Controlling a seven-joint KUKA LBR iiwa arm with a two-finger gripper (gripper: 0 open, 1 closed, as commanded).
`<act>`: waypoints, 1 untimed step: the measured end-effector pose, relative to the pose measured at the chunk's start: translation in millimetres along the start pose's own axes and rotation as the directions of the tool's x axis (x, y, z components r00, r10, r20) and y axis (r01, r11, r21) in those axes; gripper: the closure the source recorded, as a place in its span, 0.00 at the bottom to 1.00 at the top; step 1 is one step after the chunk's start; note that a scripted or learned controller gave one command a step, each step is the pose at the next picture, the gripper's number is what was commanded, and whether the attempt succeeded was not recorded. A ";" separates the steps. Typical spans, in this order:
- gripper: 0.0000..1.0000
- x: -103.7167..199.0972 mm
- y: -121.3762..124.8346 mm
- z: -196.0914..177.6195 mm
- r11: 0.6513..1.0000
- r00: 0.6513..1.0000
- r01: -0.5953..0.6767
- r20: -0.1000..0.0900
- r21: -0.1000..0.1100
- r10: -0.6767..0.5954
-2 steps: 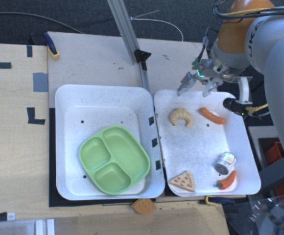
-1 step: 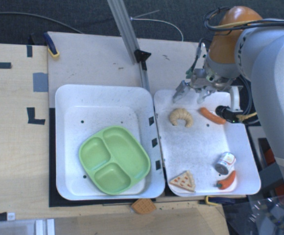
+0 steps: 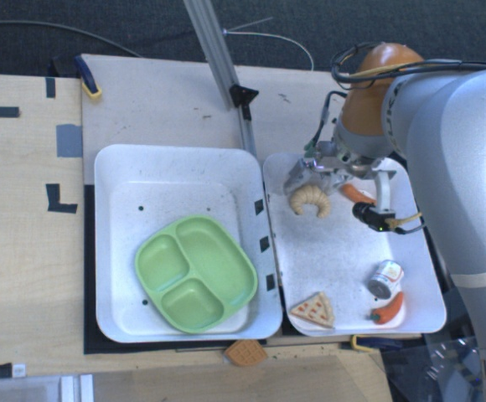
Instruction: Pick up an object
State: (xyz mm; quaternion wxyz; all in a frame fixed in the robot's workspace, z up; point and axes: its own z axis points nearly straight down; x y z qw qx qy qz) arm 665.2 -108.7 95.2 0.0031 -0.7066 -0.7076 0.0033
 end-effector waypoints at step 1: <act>0.00 0.8 0.1 6.5 1.000 1.000 0.001 0.001 -0.007 -0.001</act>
